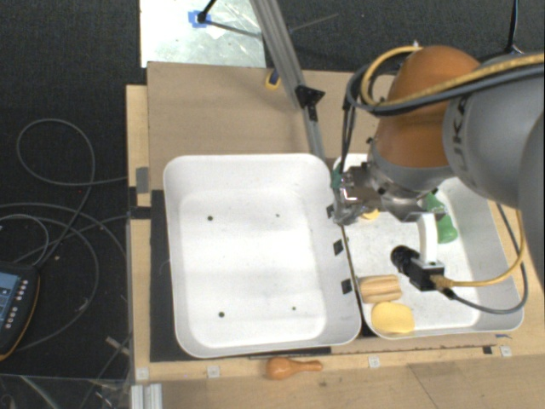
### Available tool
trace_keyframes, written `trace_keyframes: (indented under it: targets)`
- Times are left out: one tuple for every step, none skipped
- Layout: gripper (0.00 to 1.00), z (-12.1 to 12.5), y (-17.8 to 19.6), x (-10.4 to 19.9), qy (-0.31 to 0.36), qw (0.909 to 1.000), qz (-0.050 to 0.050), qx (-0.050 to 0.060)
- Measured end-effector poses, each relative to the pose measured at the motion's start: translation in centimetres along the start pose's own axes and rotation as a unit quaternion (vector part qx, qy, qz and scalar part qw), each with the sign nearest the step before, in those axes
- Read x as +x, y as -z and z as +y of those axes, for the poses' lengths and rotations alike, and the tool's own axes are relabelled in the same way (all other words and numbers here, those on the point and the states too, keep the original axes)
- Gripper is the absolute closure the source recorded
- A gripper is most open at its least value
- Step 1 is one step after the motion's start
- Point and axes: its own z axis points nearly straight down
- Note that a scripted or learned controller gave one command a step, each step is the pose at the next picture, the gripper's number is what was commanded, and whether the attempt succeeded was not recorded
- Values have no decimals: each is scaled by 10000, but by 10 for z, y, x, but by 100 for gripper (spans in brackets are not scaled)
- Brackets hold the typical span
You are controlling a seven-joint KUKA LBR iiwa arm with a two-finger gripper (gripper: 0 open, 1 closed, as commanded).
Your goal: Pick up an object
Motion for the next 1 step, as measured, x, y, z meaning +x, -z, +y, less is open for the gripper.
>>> trace_keyframes:
  targets:
    - [100, 3, 4, 51, 3, 10000, 2, -11]
